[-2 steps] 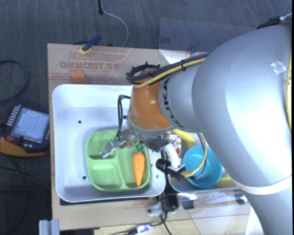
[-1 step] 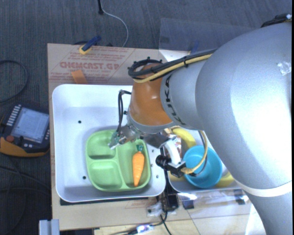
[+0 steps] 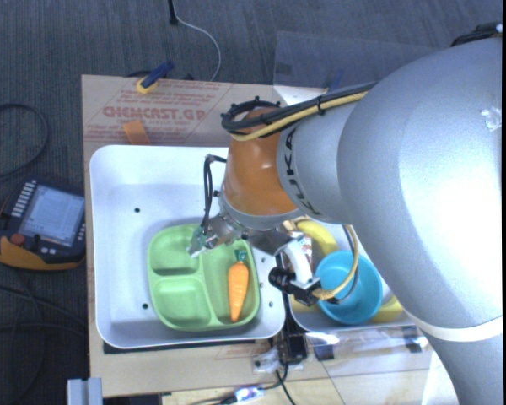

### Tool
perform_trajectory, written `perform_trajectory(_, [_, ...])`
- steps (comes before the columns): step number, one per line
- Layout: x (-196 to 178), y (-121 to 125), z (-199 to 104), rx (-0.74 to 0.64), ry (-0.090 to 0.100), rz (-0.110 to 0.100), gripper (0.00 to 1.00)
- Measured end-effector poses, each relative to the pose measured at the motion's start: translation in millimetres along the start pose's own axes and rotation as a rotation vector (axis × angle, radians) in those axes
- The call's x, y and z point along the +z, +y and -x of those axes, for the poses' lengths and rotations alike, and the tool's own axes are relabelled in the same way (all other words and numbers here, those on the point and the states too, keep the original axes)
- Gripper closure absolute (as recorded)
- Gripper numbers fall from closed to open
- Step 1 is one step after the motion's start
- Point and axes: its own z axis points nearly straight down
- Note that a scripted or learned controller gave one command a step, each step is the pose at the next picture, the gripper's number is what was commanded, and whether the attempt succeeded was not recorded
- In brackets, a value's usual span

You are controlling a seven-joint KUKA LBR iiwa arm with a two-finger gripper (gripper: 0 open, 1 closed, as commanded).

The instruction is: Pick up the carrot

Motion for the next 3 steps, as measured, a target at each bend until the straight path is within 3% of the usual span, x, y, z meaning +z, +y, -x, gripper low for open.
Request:
perform_trajectory(1, [-6.0,-1.1,-1.0,0.001,0.004,-0.006,1.0])
perform_trajectory(2, [-73.1,-56.5,87.6,-0.035,-0.012,-0.032,1.0])
perform_trajectory(3, [-70.8,-56.0,83.7,-0.041,-0.007,-0.036,0.0])
